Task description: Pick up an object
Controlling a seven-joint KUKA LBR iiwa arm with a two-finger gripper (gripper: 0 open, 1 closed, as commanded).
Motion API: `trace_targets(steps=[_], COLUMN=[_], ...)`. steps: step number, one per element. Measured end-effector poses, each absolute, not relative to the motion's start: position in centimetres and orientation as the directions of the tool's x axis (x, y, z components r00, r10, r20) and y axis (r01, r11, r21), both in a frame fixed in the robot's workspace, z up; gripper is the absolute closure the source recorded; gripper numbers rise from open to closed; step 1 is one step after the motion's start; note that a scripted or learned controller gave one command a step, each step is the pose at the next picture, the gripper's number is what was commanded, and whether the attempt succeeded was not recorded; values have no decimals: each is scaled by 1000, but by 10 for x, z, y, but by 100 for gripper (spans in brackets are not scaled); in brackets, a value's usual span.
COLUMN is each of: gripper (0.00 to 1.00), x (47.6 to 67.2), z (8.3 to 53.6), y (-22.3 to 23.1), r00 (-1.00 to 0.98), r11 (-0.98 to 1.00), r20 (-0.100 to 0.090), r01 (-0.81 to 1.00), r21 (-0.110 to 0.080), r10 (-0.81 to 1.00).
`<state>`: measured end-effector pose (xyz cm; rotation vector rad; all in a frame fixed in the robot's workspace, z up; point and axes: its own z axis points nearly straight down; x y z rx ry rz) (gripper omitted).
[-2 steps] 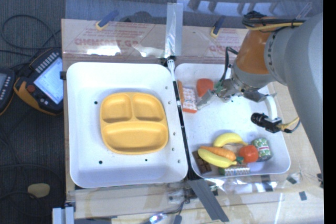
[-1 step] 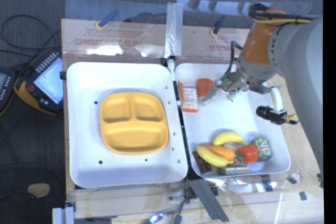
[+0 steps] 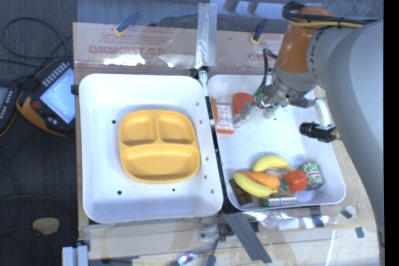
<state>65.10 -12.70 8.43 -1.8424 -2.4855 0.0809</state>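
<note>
My gripper (image 3: 248, 110) hangs low over the far left part of the right bin (image 3: 324, 162). Its tip is right beside a small red-orange object (image 3: 242, 99) and close to a white and orange packet (image 3: 223, 117) lying against the bin's left wall. I see nothing held between the tips. At the bin's near side lies a heap: two yellow bananas (image 3: 270, 163), an orange carrot (image 3: 267, 180), a red tomato (image 3: 297, 179), a green can (image 3: 312, 174) and a dark brown piece (image 3: 242, 192).
The left bin (image 3: 100, 152) holds a yellow divided plate (image 3: 159, 144). A ridge (image 3: 212, 134) separates the two bins. The grey arm with its orange band (image 3: 296, 50) comes in over the right bin's far right corner.
</note>
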Motion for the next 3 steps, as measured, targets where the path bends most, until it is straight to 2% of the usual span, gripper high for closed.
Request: trace_targets(steps=[1, 2, 3], gripper=[0, 0, 100], x=[649, 650, 654], z=[86, 84, 95], y=[-134, -132, -131], r00=[-459, -469, -475], r11=[459, 470, 475], r20=[25, 20, 6], r01=[886, 880, 878], r21=[-71, -73, -55], r10=[888, 883, 880])
